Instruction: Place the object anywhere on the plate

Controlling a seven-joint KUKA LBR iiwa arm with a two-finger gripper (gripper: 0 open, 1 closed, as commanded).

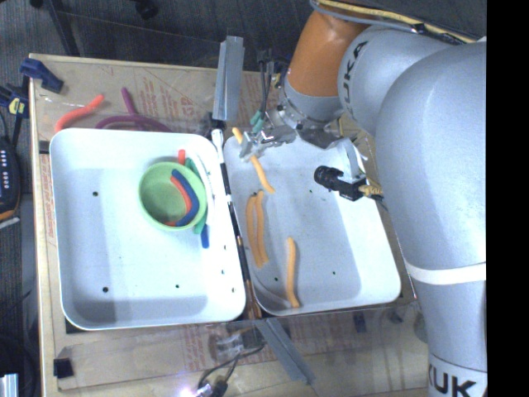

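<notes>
1. The left white bin (91, 288) holds a green plate (161, 195) with red, blue and green sticks lying across it.
2. A black divider (231, 213) separates it from the right white bin (364, 263).
3. Orange sticks (257, 226) lie scattered in the right bin, well apart from the plate.
4. The pincer (254, 136) hangs over the right bin's far left corner, just above an orange stick (262, 174); whether its fingers are parted I cannot tell.

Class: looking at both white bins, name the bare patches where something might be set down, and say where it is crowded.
Left bin: bare floor left of and below the green plate. Right bin: bare right of the orange sticks. Crowded near its top, around the pincer.
</notes>
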